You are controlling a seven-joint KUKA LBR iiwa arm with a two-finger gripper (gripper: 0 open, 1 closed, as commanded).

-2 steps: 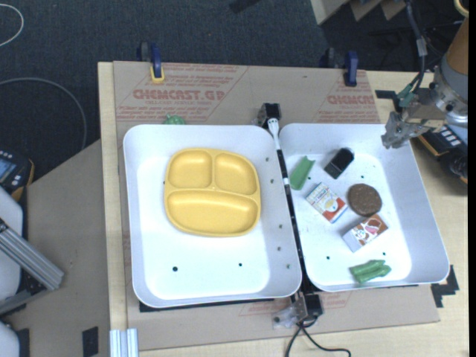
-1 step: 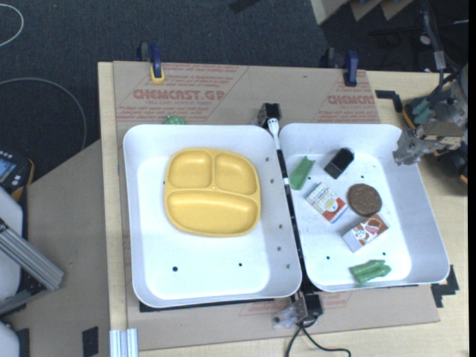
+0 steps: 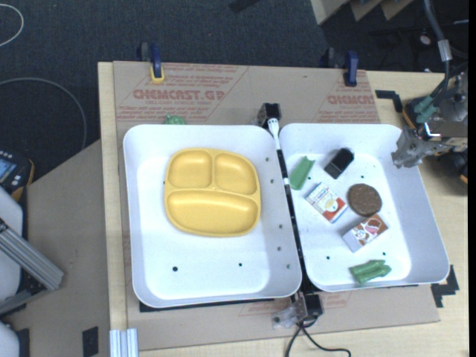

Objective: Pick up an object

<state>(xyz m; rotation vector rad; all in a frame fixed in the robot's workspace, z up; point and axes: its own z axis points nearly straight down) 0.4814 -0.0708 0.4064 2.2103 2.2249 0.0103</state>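
Note:
The right bin [image 3: 424, 222] holds several small things. A green pod [image 3: 301, 172] lies at its left and a black block [image 3: 339, 162] sits near the top middle. A red and white carton [image 3: 326, 202] lies beside a brown round disc [image 3: 365, 198]. Below them are a small brown and white box [image 3: 365, 231] and a green bean-like piece [image 3: 370, 271]. My gripper [image 3: 408, 153] hangs at the bin's upper right rim, apart from all of them, with nothing visibly in it.
The left bin [image 3: 149, 251] holds a yellow divided plate [image 3: 212, 192]. Blue clamps [image 3: 155, 62] [image 3: 350, 68] pin the brown board at the back. A cable and connector [image 3: 301, 311] sit at the front between the bins.

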